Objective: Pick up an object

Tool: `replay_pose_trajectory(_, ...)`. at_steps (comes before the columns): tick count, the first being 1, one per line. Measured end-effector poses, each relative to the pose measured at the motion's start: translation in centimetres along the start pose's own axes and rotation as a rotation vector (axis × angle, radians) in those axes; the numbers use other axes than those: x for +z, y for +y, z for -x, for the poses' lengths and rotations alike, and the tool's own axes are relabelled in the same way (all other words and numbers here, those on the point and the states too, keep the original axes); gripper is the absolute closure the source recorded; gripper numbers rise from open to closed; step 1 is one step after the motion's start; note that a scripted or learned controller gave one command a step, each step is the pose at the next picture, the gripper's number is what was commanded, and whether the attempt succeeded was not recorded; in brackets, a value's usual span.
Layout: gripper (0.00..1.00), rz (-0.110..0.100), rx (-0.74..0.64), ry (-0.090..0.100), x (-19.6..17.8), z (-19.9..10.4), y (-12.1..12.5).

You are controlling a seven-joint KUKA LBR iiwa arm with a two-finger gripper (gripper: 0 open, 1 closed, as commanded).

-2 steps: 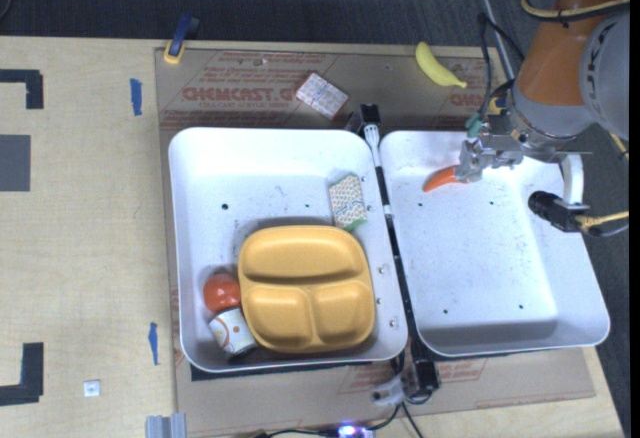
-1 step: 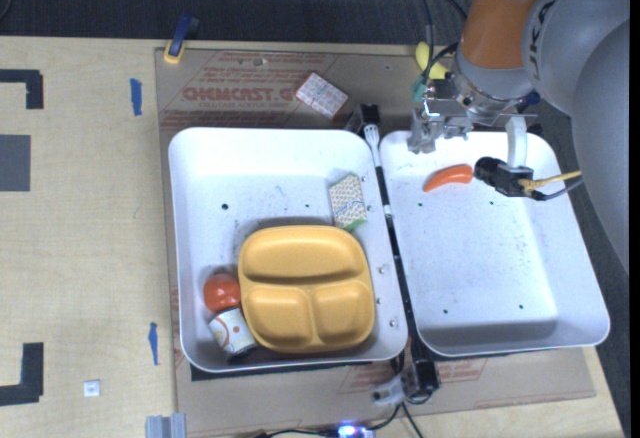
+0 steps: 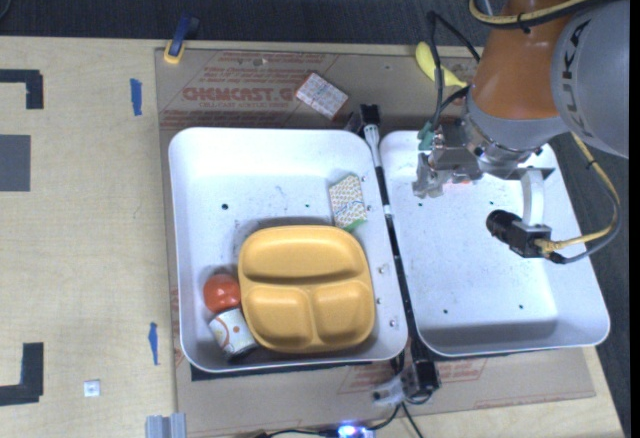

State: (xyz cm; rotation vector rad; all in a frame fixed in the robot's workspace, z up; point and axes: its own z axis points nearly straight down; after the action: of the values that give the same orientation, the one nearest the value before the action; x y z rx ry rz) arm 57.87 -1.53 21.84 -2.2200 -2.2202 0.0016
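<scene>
We see the gripper [image 3: 432, 181] hanging over the top left corner of the right bin [image 3: 480, 311], close to the wall between the two bins. We cannot tell if it is open or closed, and we see nothing in it. Above it is the arm [image 3: 560, 46], grey with a big orange band, coming in from the right. Wires loop around the arm, and a small black part [image 3: 512, 229] hangs from it over the right bin. The things to pick up all lie in the left bin [image 3: 200, 186], well apart from the gripper. A big yellow tray [image 3: 305, 284] with three sections takes up most of the lower half of that bin. A red and white thing [image 3: 222, 292] sits just beside the tray's left edge, and a small round white and orange thing [image 3: 233, 330] lies just below it. A little patterned packet [image 3: 347, 200] leans by the bin's right wall, above the tray. Behind the bins, a small card [image 3: 321, 94] lies on the brown board [image 3: 250, 86].
</scene>
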Motion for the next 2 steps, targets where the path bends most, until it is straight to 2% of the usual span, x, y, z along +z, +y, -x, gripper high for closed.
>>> replay_pose_trajectory(1, 1.0, 0.0, 0.001, 0.0, -0.6, 0.1, -6.2)
replay_pose_trajectory(2, 1.0, 0.001, 0.001, 0.0, -0.9, -0.1, -9.9)
